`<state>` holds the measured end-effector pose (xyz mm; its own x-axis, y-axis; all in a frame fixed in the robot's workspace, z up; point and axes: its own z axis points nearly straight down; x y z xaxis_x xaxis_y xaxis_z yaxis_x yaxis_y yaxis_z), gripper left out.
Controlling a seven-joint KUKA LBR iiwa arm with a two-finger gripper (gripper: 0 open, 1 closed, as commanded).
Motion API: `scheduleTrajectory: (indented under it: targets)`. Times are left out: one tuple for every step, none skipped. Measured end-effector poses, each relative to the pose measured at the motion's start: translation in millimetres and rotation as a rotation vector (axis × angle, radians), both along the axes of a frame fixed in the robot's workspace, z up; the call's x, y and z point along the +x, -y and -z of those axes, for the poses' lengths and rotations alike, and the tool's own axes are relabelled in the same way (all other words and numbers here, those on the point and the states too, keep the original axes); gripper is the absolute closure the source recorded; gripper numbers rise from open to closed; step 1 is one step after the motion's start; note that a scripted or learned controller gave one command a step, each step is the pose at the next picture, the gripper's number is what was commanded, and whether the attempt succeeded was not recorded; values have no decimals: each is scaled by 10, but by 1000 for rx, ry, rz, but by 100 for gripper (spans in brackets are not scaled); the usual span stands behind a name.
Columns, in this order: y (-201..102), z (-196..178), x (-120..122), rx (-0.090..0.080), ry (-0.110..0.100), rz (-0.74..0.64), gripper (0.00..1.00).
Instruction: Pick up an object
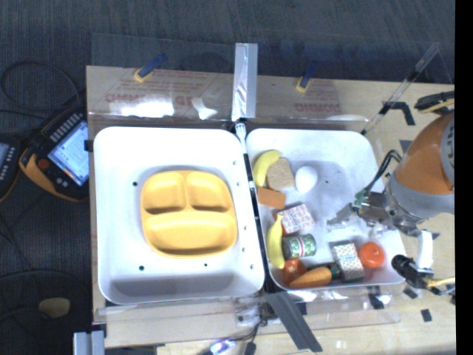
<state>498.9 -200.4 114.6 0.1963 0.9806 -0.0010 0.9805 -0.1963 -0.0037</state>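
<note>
Nothing has yet been lifted: the arm [425, 172] is seen over the right bin's [347, 140] right edge, whether its jaws are open cannot be told, while a tomato [372, 255], can [298, 245] and egg [306, 178] lie inside.

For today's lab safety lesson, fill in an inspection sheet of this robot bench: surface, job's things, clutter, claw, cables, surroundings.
Surface: wooden bench bearing left bin and right bin.
Job's things: banana, white egg, green can, carrot, tomato in right bin.
Clutter: yellow tray in left bin.
Claw: claw low over right bin.
Cables: black cables on floor, left.
Surroundings: handheld pendant left of bench.
</note>
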Motion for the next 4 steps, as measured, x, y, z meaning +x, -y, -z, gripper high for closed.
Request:
scheduleTrajectory:
  targets:
    - [140,-151,-146,4,0,-37,0]
    - [-117,260,109,-3,8,-13,0]
    - [111,-675,-154,-2,1,-54,0]
    - [-497,224,208,-6,20,381,0]
